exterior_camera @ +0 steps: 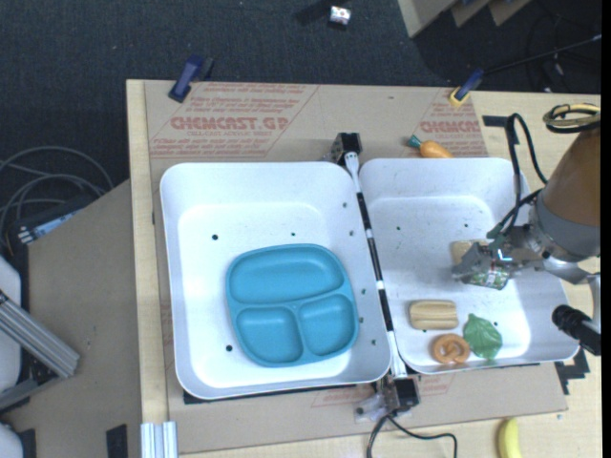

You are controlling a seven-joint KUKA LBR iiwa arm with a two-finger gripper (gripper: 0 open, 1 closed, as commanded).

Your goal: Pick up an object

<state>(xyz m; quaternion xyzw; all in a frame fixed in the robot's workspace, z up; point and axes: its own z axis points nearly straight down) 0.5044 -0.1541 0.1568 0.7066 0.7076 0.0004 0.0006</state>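
arm (pixel 573 198): I see it coming in from the right, wrist over the right bin (pixel 420 184)
gripper (pixel 482 270): low in that bin, partly covering a tan thing (pixel 462 252)
fingers: honestly can't tell if they're spread or pinched, too blurry
bread (pixel 432 314): tan block lying free, just below the gripper
donut (pixel 450 350): near the front wall, touching the green leaf (pixel 483 337)
left bin (pixel 191 198): blue tray (pixel 290 302) with three compartments sits in it
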